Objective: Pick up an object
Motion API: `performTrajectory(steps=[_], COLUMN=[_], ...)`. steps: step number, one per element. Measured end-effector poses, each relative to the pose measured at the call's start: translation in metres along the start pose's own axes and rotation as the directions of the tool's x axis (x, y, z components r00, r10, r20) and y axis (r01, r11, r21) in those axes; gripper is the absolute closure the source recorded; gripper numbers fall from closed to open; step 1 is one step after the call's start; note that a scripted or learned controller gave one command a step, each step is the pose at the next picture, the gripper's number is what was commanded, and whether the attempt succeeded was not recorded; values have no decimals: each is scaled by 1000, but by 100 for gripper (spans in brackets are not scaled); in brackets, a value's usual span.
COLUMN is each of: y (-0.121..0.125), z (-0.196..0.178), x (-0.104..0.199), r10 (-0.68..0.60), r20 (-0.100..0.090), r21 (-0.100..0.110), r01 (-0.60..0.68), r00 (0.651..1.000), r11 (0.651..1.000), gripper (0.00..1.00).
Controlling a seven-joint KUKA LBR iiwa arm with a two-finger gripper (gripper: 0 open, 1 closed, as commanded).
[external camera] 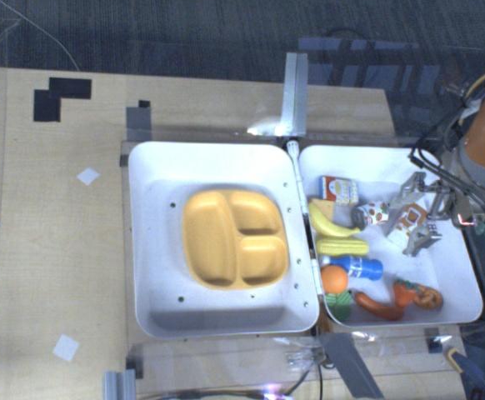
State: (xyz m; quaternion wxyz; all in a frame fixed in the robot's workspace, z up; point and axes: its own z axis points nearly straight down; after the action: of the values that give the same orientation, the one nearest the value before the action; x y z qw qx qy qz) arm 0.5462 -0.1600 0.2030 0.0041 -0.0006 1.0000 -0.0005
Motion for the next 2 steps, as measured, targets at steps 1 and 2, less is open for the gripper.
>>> performTrajectory(steps=[1,2], y=[21,11], z=[-105,-5], x=[-49,25], r10=[144,512], r20=[8,-4], r21=[0,2], r01=[-144,-512], r00=[989,859], r11=[990,859], gripper=[0,0])
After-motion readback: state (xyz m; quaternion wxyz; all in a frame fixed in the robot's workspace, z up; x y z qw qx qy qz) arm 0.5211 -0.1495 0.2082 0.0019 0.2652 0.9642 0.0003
